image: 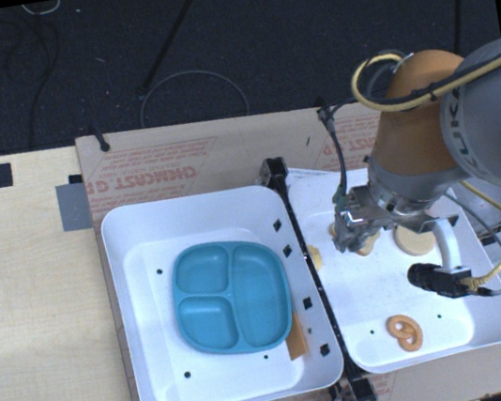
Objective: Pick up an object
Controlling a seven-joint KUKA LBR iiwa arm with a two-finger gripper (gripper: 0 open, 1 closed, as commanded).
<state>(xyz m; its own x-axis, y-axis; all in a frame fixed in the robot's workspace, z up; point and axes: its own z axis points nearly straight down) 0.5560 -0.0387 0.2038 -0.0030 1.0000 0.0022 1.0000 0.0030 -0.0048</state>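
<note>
surface [34, 326]: pale wood, with a sheet of printed cardboard [178, 164] under both bins.

left bin [119, 264]: white and shallow. it holds a blue divided plate [231, 295], three compartments, lying flat near the middle. a small brown strip [296, 339] sits at the plate's lower right edge, touching it or just beside it; can't tell which.

right bin [365, 318]: white, same kind, set hard against the left bin along a dark divider.

arm [419, 128]: grey with an orange band, reaching in from the right, over the upper part of the right bin.

claw [351, 233]: low over the right bin's upper left area, close to the divider. seen from above and partly masked by the wrist; can't tell if it is open or closed, or whether it has anything.

loose things in the right bin:
- tan lump [365, 245], right at the claw's lower edge, partly hidden by it. contact can't be judged.
- pale round disc [414, 241], just right of the claw, upper part covered by the arm.
- pretzel [406, 332], golden brown, flat on the bin floor near the lower edge, well apart from the claw.
</note>
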